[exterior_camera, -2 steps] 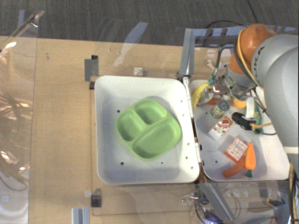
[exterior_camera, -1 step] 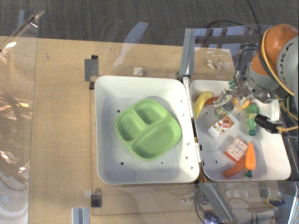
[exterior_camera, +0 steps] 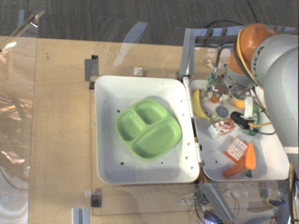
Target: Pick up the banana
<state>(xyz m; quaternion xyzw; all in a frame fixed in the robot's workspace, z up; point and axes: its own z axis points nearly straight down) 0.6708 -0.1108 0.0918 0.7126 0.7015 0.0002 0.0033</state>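
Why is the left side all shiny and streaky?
In the camera view, a clear panel over the bench reflects light, making pale streaks; the green plate looks sharp, with soft shadow in the left bin; the banana is evenly lit.

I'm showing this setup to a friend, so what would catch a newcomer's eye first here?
Probably the bright green divided plate lying in the middle of the left white bin. Next, the big grey arm with its orange band looming over the right bin, where a banana lies along the left wall and an orange carrot lies near the front.
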